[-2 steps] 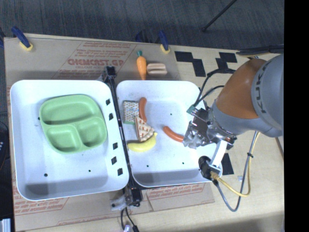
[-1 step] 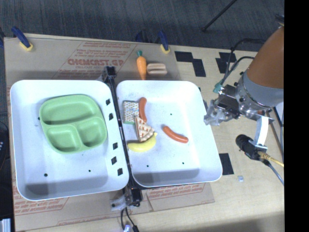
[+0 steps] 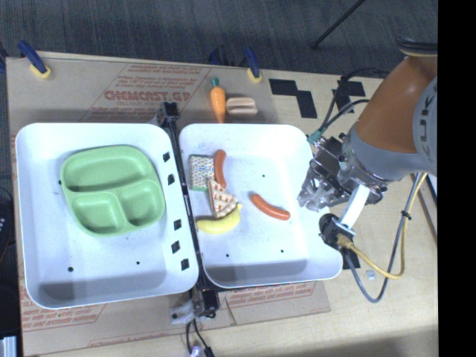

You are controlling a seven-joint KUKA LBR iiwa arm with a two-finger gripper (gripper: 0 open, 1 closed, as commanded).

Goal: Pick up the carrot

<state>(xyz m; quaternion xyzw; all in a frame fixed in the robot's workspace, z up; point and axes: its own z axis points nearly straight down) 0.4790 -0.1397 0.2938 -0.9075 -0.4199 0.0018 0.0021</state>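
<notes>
Carrot (image 3: 217,103): small, orange, green top, lying outside bins beside hotdog (image 3: 241,107).

Bench (image 3: 416,303) with two white bins (image 3: 44,274), carrot (image 3: 217,101) and hot dog bun (image 3: 241,107) behind them.

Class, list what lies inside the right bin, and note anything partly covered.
Inside the right bin: a small packet, two sausages, a waffle piece and a banana. The waffle piece overlaps the banana, hiding part of it. The carrot lies outside, behind the bin.
</notes>
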